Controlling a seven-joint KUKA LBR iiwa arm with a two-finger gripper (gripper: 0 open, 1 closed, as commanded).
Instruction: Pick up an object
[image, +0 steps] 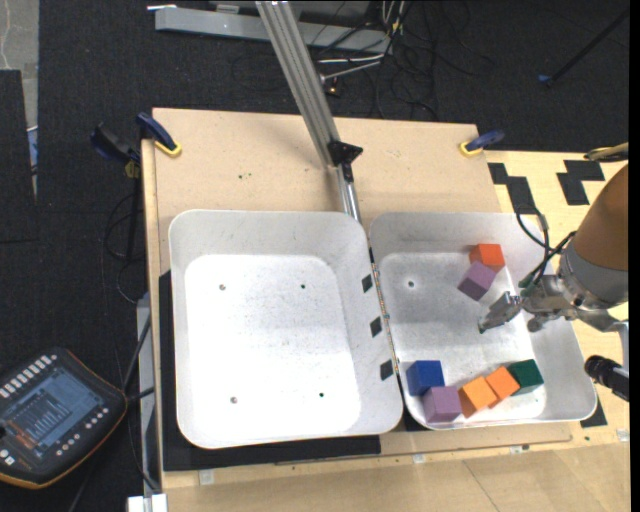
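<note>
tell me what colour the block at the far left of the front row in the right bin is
Blue block, seen in the camera view, beside a purple block.

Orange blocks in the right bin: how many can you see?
2. One orange block sits near the far wall beside a purple block; the other orange block lies in the near row, between purple and green. None looks hidden.

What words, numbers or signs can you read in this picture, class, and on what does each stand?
None can be read.
Pendant screen: lines of text, too small and blurred.
Black and white squares on the board: a pattern, no letters.
Blocks and bins: unmarked.
</note>
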